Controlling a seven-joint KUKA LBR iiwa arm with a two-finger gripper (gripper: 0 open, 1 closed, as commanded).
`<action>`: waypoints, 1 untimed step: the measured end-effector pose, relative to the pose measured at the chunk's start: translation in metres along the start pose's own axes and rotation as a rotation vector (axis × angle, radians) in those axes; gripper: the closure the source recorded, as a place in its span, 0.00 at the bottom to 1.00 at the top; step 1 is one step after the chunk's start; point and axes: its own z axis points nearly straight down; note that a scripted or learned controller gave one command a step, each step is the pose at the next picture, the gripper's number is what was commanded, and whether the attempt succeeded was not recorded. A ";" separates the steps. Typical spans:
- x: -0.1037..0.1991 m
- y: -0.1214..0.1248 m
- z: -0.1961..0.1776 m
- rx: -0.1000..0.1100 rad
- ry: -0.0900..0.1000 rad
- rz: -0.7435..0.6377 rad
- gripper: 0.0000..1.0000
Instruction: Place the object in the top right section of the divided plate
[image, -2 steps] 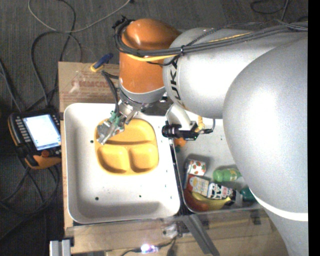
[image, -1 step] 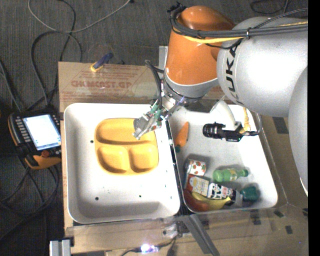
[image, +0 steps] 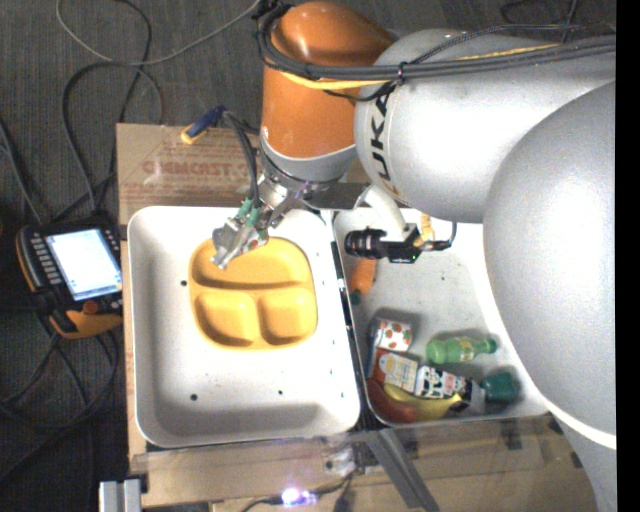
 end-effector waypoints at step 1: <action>0.015 0.042 0.100 0.001 0.001 -0.083 1.00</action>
